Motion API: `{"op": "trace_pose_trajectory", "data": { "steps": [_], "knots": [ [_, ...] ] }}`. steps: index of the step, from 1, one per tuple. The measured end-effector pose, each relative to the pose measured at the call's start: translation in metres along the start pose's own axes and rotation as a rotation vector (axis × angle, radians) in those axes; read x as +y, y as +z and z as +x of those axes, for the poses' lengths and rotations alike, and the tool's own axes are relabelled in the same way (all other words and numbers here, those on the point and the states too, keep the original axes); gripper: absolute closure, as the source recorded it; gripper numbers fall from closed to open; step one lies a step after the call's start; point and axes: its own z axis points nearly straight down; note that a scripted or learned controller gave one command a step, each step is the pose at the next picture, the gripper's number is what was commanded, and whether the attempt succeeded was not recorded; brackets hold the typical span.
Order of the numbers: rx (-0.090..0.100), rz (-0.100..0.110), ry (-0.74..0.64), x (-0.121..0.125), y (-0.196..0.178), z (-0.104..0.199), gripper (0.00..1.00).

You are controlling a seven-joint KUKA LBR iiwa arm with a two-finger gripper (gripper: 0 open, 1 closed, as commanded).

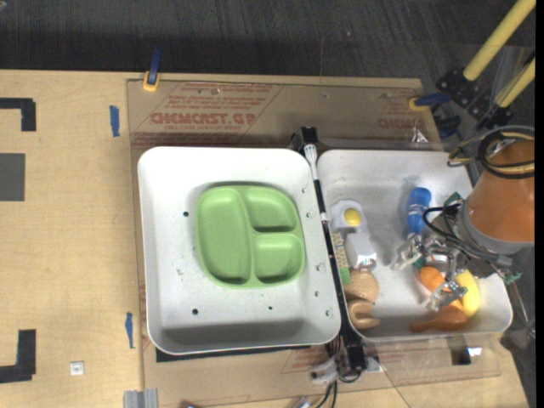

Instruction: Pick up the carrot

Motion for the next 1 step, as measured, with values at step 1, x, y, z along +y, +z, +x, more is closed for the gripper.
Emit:
{"op": "trace_pose_trajectory", "data": {
  "steps": [1],
  "knots": [
    [0.018,-0.007,-0.222,0.0062,0.012,0.0,0.0]
  ]
}}
